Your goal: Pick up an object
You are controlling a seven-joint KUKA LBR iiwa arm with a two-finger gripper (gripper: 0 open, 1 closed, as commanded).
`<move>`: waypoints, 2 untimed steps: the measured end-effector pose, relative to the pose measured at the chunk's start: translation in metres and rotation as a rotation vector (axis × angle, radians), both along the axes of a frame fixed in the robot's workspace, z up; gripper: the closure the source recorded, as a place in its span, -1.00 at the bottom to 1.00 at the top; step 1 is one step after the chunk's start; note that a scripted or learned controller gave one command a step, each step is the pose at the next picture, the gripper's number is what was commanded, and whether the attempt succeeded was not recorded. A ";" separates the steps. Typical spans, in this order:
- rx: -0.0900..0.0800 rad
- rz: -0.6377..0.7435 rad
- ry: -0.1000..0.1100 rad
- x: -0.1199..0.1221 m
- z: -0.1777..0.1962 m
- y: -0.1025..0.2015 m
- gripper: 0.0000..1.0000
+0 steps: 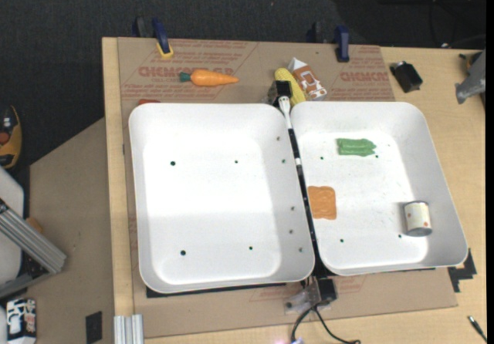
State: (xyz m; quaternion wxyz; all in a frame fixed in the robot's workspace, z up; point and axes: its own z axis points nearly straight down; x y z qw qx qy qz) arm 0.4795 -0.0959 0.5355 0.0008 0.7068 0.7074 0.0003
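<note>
Three things lie in the right bin [432, 258]. A flat green piece [356, 147] is near its far side. An orange square pad [322, 202] rests by its left wall. A small white cylinder with a tan end [417, 218] lies on its side at the near right. The left bin [154, 258] shows bare white floor. A grey part of my gripper [472, 79] pokes in at the right edge, beyond the right bin's far right corner and well away from all three things.
Behind the bins on the cardboard lie a toy carrot [210, 79], a yellow banana [286, 80] and an orange-and-white packet [308, 82]. A black block [406, 76] sits at the back right. Blue clamps [163, 38] [342, 42] hold the board's far edge.
</note>
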 end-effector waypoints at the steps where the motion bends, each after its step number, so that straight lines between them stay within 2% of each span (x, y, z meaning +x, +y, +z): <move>1: -0.002 0.001 -0.006 0.001 0.011 0.000 1.00; 2: -0.002 0.000 -0.004 0.001 0.011 0.000 -1.00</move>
